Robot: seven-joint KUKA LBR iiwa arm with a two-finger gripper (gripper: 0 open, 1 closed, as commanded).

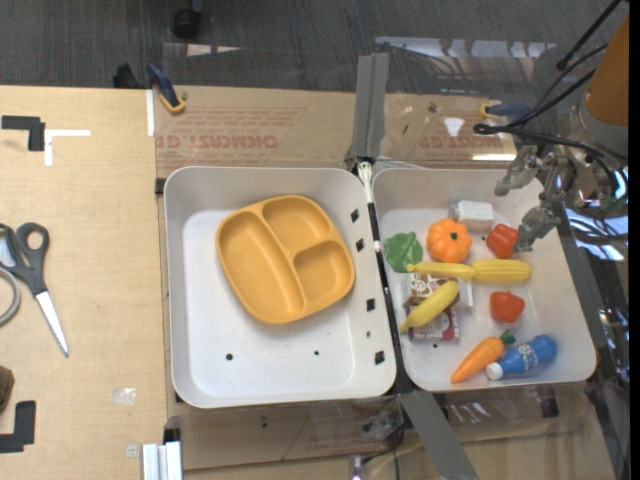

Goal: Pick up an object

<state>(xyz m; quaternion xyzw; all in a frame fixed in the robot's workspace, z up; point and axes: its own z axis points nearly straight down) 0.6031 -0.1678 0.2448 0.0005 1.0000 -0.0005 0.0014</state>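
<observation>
The end effector (532,200) hangs over the right bin's (570,268) far right corner, its fingers spread apart with nothing between them. Below it in that bin lie a small pumpkin (448,240), a corn cob (470,270), a banana (432,304), a carrot (476,359) and a blue bottle (524,356) near the front edge. The left bin (190,298) carries a yellow divided plate (286,257).

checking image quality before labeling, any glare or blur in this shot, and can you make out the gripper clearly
Camera view: even, soft lighting, faint shadows under the yellow plate; glare on the clear panel behind the right bin; toys sharp; the gripper is small and cluttered by cables, hard to read.
</observation>
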